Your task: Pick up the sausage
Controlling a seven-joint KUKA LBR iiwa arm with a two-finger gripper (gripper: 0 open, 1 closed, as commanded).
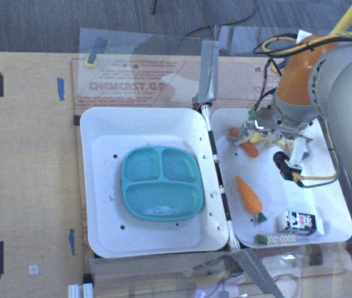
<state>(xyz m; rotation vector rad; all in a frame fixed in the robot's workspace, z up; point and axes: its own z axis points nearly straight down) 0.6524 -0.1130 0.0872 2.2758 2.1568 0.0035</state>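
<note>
**Sausage in the right bin, below the gripper**

The short reddish-orange sausage (249, 148) lies in the upper left part of the shallow white right-hand bin (324, 194), tilted, its upper end running under the arm's tool. The gripper (261, 134) hangs right over that spot, beneath the orange band of the grey arm (297, 79). Its own body hides how far apart it stands, so whether it is open or closed, and whether it has hold of anything, cannot be told. A pale yellow object (264, 139) shows just beside the sausage, partly under the gripper, and a small round orange piece (233, 131) lies a little above and to the left.

Little writing can be read. The small black-and-white carton (300, 221) near the bin's lower right corner carries a dark printed pattern, too small to make out. The flat cardboard sheet (132, 82) behind the left bin bears a line of red lettering, too blurred to read with confidence.

Also in the right bin: a long orange toy carrot (249, 194) with a green tip near the middle, a small green piece (261, 238) and a pale speckled strip (282, 238) along the lower wall.

The left-hand white bin (98, 185) holds a teal plastic plate (162, 184) divided into three compartments, with a faint whitish smear in the largest one.
</note>
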